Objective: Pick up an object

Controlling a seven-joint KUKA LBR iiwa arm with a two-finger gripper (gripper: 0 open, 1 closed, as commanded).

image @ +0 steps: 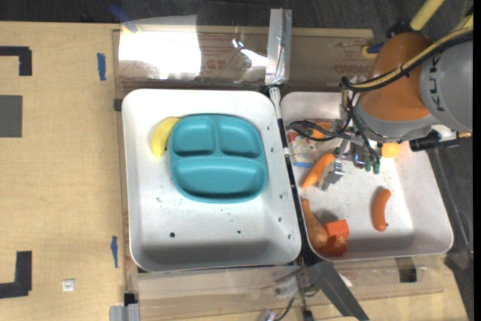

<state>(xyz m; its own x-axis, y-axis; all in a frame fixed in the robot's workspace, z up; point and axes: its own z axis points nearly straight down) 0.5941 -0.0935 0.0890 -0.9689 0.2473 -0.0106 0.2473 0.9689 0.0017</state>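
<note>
My gripper (pixel 335 168) hangs low in the right bin (pixel 428 237), below the orange band of the arm (pixel 398 83). Just to its left an orange carrot-shaped piece (pixel 314 172) lies tilted, touching or almost touching the gripper's tip. A red-orange sausage (pixel 381 208) lies to the gripper's lower right. At the bin's front left an orange-red block (pixel 337 234) rests beside a brown piece (pixel 312 222). A small yellow piece (pixel 391 150) peeks out under the wrist. A printed packet (pixel 301 150) lies by the left wall, partly covered by cables.
The left bin (pixel 150 237) holds a teal divided plate (pixel 218 155) with a yellow banana-like piece (pixel 160 136) sticking out from under its left edge. A clear sheet and a taped post (pixel 278 45) stand behind the bins.
</note>
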